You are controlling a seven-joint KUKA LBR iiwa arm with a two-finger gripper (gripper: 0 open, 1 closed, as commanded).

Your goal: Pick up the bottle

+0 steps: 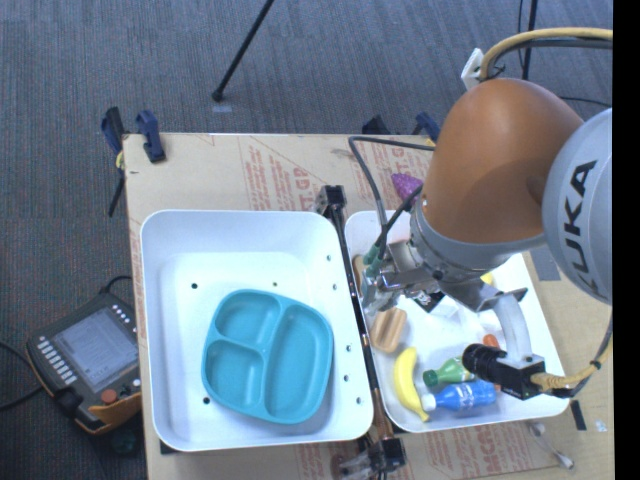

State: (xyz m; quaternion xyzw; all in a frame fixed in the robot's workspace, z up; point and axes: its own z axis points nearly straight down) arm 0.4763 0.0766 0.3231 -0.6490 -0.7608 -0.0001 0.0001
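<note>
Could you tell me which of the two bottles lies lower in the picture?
The blue bottle, white-capped; the green bottle lies just above it.

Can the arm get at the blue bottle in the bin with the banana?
Probably yes. The blue bottle lies uncovered near the bin's front wall, and the gripper hangs over the same bin. The banana and a green thing press close beside it, so room is tight.
</note>
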